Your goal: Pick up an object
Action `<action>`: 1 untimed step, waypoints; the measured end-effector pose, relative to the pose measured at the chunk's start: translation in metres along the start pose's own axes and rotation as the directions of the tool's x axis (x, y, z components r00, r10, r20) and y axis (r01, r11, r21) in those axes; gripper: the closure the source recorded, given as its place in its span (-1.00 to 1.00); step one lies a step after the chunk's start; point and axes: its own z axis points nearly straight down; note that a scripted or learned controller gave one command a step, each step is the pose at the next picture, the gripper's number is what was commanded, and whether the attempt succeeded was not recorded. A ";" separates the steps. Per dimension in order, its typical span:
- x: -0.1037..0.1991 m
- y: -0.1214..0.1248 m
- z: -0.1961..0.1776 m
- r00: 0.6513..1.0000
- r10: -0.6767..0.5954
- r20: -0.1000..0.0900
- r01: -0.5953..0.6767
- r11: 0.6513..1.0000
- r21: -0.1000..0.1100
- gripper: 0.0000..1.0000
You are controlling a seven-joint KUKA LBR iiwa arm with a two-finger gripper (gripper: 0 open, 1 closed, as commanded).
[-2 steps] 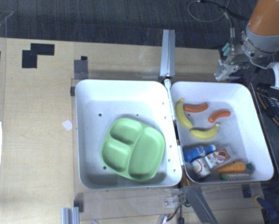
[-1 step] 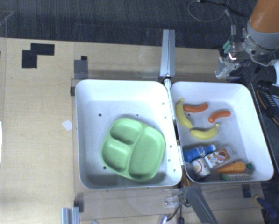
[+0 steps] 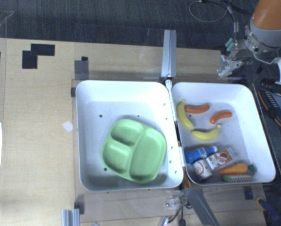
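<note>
Camera view: two white bins on the bench. The left bin (image 3: 84,126) has one green divided tray (image 3: 134,149). The right bin (image 3: 253,107) has two yellow bananas (image 3: 184,115) (image 3: 206,133), two orange sausages (image 3: 197,108) (image 3: 220,117), one carrot (image 3: 235,169), one blue bottle (image 3: 199,153) and one small carton (image 3: 219,159). The gripper (image 3: 229,62) hangs above the right bin's far edge, can't tell its state.
</note>
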 end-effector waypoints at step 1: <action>0.000 0.002 -0.008 1.000 -0.005 0.001 0.005 1.000 -0.001 1.00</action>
